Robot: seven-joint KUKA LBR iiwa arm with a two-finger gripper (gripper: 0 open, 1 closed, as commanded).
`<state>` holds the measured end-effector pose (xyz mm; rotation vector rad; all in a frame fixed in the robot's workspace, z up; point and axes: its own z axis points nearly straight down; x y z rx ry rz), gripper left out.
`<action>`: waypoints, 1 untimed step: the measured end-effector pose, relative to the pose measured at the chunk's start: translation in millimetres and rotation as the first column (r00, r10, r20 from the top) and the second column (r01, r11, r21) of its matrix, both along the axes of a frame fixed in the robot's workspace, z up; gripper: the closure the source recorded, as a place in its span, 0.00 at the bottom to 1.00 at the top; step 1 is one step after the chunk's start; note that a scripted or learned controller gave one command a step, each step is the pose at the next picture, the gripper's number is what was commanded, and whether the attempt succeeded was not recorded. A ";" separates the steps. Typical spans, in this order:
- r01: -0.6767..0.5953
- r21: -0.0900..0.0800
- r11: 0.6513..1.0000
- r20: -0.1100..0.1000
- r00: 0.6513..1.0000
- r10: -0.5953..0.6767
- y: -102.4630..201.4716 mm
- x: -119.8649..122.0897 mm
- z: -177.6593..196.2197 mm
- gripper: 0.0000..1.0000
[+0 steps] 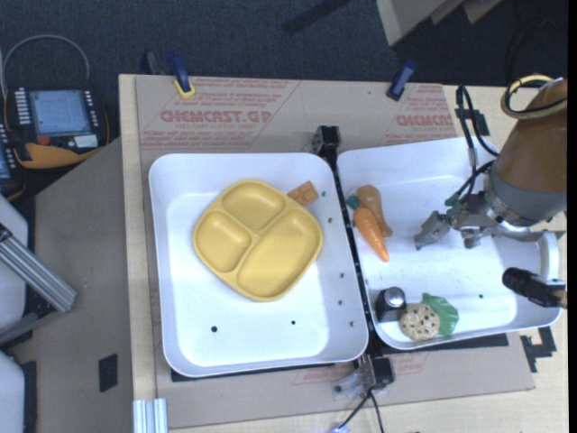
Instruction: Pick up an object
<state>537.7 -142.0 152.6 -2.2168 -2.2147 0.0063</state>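
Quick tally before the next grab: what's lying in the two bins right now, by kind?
Yellow divided plate: 1
Small brown block at the plate's edge: 1
Carrot: 1
Tan piece beside the carrot: 1
Cookie: 1
Green leafy item: 1
Small dark round item: 1
Total: 7
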 end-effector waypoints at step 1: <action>-0.001 -0.004 1.000 0.007 1.000 0.001 6.0 2.5 -59.1 0.00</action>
